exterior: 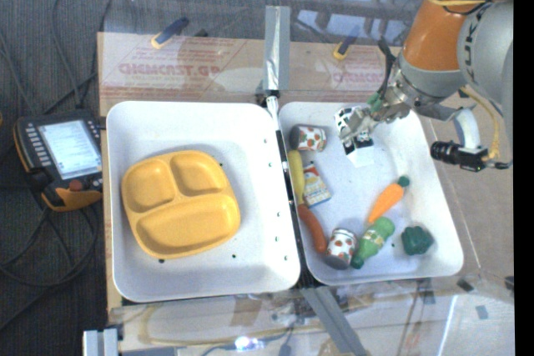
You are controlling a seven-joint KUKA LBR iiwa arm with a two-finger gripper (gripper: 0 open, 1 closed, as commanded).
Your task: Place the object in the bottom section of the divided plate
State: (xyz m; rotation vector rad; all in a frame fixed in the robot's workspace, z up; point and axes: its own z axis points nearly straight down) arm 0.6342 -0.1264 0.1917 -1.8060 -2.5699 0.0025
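the yellow divided plate [180, 202] is lying in the left white bin [142, 279], turned a little askew, with two small sections toward the far side and one long section along its near side; all three sections are showing bare yellow. the plastic is looking glossy and rounded at the corners. the right white bin [438, 179] is sitting just beside it, the two rims meeting at a grey divider bar [276, 54]. both bins are resting on a bench covered with printed cardboard [167, 71], and dark grey carpet [83, 4] with loose cables is spreading behind it. a teach pendant [62, 150] with a lit screen is lying on the floor left of the bench.

in the right bin, toy food is lying scattered: a small can [309, 138] near the far left corner, a yellow banana [295, 172] along the left wall, a small printed packet [315, 184] touching it, a reddish sausage [314, 230] below, a second can [341, 244] at the near edge, a green bottle [373, 239] beside it, an orange carrot [386, 200], and a dark green broccoli piece [416, 240].

the gripper [359, 133] is hanging over the far part of the right bin, apart from the toys; whether it is open or closed cannot be told, and nothing is visibly held. the grey arm with its orange band [442, 21] is reaching in from the right.
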